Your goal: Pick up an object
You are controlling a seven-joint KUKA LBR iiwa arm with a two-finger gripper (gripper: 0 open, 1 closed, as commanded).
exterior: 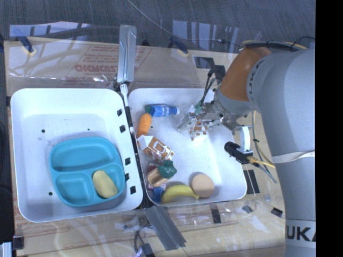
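- Your gripper [199, 123] sits low in the right bin [225, 189]; finger state: can't tell, too blurred.
- Blue bottle [162, 110] just left of it.
- Banana [179, 192] and tan ball [202, 184] well below, touching each other.

Smooth white plastic bins [32, 197], a glossy moulded turquoise plastic tray [80, 157], a shiny yellow plastic banana [179, 193], matt grey arm casing [286, 106].

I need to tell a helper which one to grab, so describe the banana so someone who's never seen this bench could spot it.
Look in the right bin, along its near edge. The banana lies there on its side, between a round tan ball and a small heap of toys by the divider. It is the only long, curved, yellow thing in that bin.
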